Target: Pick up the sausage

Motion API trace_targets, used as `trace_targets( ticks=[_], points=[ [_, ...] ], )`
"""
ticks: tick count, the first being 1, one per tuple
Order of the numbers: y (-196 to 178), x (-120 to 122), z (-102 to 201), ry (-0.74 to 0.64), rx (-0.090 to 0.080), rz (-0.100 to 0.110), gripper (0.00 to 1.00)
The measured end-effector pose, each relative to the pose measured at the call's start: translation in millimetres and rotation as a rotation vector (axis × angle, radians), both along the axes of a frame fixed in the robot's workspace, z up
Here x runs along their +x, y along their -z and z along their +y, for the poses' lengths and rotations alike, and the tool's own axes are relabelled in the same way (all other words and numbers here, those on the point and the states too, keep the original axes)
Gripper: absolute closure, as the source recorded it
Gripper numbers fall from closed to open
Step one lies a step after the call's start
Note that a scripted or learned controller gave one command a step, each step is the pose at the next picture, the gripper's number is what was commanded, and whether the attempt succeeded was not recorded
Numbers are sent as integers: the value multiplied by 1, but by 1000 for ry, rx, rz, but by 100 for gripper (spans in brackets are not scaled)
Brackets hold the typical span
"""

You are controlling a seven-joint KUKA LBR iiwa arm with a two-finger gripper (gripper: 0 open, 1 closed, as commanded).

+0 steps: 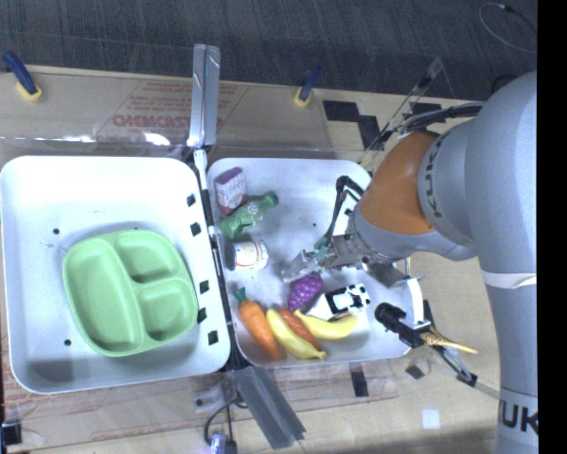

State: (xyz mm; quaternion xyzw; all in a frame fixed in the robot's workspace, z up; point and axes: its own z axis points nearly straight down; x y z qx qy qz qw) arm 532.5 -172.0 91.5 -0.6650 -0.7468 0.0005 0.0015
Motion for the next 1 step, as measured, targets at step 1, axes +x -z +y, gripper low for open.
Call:
trace_targets(
  ticks=[1],
  points=[
    [0, -56, -3, 14, -1, -1, 0]
  ],
)
